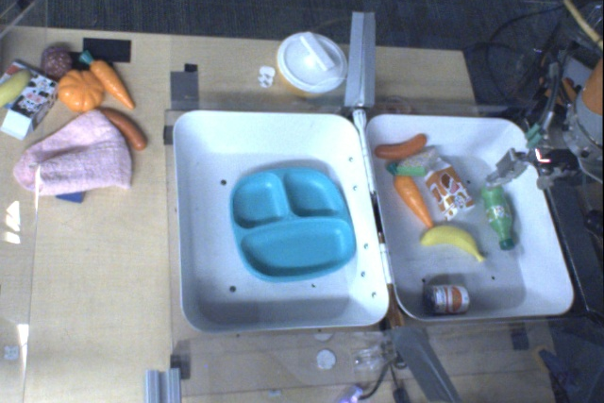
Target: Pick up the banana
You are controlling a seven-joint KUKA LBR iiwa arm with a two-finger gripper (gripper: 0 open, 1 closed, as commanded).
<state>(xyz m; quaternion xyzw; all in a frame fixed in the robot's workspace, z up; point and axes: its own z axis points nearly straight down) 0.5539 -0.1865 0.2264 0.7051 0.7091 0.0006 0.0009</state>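
Note:
The yellow banana [451, 241] lies flat in the right bin [547, 297], a little front of its middle, curved with its ends pointing left and right. The gripper [514, 165] hangs over the bin's right rear part, up and to the right of the banana and well apart from it. It is just above the top of a green bottle [498, 215]. Nothing shows in its grasp.
Around the banana lie a carrot [412, 199], a snack packet [447, 189], a sausage [401, 147] and a can [445, 299]. The left bin [198, 203] holds a blue divided plate [293, 222]. Toy food and a pink cloth [75, 156] sit at far left.

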